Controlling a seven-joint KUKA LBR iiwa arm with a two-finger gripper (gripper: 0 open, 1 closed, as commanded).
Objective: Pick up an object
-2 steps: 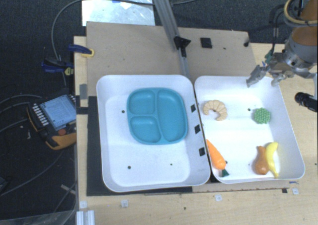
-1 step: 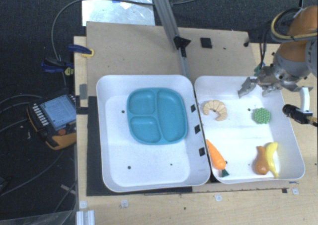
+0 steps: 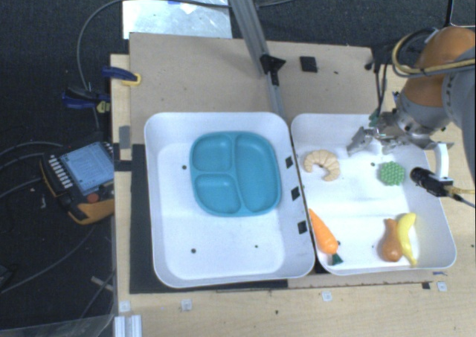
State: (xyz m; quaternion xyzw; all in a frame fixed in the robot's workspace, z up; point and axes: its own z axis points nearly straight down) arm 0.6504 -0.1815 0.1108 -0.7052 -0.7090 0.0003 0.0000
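The right white bin (image 3: pixel 364 198) holds several toy foods. A tan croissant (image 3: pixel 323 164) lies near its upper left, and a green bumpy ball (image 3: pixel 391 173) sits to the right of it. An orange carrot (image 3: pixel 323 232) lies along the bin's left wall. A yellow banana (image 3: pixel 407 236) and a brown-orange pear-like piece (image 3: pixel 390 242) rest together at the lower right. My gripper (image 3: pixel 370 141) hovers over the bin's upper right, between the croissant and the green ball. It is open with nothing between its fingers.
The left white bin (image 3: pixel 171 246) holds a blue divided plate (image 3: pixel 236 173). A grey pole (image 3: pixel 253 27) slants over the bench behind the bins. Clamps and a handheld device lie off the bench on the left.
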